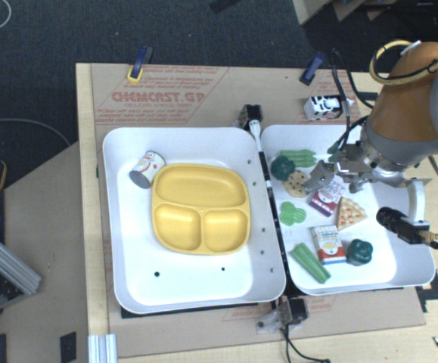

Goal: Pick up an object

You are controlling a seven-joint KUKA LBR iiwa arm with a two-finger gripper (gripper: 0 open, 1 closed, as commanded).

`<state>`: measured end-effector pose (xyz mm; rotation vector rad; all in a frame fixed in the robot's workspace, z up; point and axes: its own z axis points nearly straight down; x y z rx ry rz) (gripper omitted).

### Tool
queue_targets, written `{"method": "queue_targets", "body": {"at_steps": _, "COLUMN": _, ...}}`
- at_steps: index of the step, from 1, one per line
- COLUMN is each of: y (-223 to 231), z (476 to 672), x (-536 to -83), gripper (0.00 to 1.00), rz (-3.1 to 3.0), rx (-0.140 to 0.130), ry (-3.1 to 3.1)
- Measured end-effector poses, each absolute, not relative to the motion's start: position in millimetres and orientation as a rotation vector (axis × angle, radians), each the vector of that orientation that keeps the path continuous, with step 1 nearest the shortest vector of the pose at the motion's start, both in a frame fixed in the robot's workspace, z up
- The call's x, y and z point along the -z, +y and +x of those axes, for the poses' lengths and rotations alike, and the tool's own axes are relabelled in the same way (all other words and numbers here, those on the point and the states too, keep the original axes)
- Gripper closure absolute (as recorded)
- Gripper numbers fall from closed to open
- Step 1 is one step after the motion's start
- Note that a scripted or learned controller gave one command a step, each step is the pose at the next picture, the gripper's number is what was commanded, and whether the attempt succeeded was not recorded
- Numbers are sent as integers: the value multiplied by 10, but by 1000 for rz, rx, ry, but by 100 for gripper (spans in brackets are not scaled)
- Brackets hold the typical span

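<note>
Around the yellow divided plate (200,216) the left bin (120,225) lies open on every side but its upper-left corner, where a small can (146,169) crowds it.

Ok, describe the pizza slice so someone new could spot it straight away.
Look in the right bin, the one crowded with toy food. Just below the gripper lies the pizza slice, beside a red packet. It is the only tan triangle there, speckled with red dots.

Table (203,89) is a brown board with red print, centre frame. Two white bins sit directly on it, touching side by side: left bin (128,225) mid-frame, right bin (400,267) toward the right edge. Small clamps (138,64) grip its top edge.
</note>
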<state>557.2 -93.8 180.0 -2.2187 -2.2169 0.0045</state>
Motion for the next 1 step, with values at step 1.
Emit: {"method": "queue_targets", "body": {"at_steps": 1, "y": -983, "z": 5617, "x": -1344, "gripper": 0, "rz": -2219, "rx": -4, "ry": -2217}}
